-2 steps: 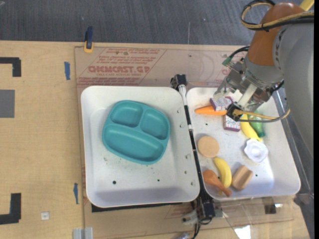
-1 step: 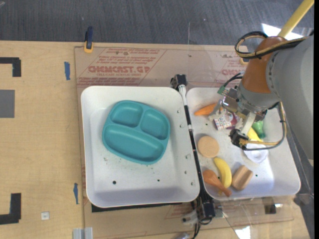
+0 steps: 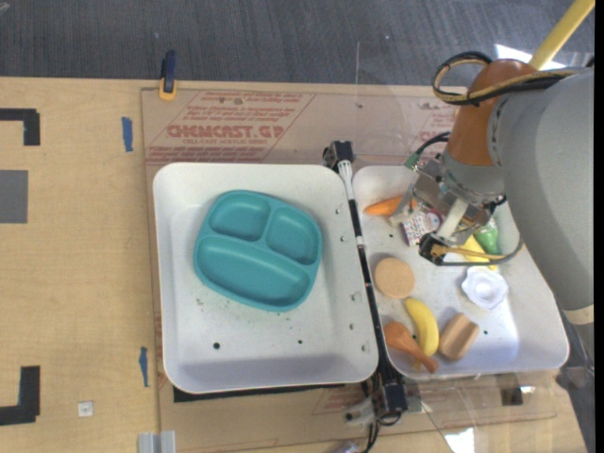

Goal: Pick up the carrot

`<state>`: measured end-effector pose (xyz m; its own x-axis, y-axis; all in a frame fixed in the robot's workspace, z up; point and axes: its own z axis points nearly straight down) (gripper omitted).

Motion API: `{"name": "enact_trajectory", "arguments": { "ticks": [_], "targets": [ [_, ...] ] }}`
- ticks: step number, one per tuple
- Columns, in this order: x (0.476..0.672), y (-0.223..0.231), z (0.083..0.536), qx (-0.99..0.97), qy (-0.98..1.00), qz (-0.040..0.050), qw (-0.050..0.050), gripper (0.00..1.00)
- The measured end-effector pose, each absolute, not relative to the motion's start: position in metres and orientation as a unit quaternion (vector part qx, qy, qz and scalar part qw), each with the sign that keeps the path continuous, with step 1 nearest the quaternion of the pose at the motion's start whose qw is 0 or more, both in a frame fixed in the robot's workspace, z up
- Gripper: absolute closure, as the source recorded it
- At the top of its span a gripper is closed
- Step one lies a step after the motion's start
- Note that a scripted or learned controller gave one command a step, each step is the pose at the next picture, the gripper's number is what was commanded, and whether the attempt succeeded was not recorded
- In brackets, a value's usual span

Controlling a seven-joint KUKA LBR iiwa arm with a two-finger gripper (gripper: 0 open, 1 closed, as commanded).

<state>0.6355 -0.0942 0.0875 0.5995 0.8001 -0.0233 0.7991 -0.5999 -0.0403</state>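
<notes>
Two shallow white bins sit side by side on a clear sheet (image 3: 226,125) whose protective paper carries red print: the large line reads "CHEMCAST GP", and the smaller lines above it are too fine to make out. The left bin (image 3: 170,253) holds a teal divided plate (image 3: 257,248).

The carrot (image 3: 383,207) lies in the right bin (image 3: 528,340), at its far end close to the wall shared with the left bin, its thin end pointing toward that wall. The gripper (image 3: 436,213) hangs just beside the carrot's thicker end, over a small printed packet (image 3: 415,227) (its lettering is too small to read). Whether the gripper is released or clenched cannot be told from this angle, and nothing is seen grasped in it.

Nearer the front of the right bin lie a round tan disc (image 3: 394,276), a banana (image 3: 425,327), a second orange piece (image 3: 404,339) touching the banana, a tan cylinder (image 3: 458,336) and a white object (image 3: 484,290).
</notes>
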Motion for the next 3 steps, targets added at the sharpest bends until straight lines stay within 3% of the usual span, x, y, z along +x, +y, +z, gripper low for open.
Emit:
{"name": "enact_trajectory", "arguments": {
  "ticks": [1, 2, 3],
  "targets": [
    [0.639, -0.039, 0.187, -0.942, -0.336, -0.0027, -0.001, 0.00],
    [0.623, -0.019, 0.184, -0.956, -0.294, 0.0035, 0.003, 0.00],
    [0.615, -0.082, 0.185, -0.927, -0.375, 0.0037, 0.002, 0.00]
  ]
}}
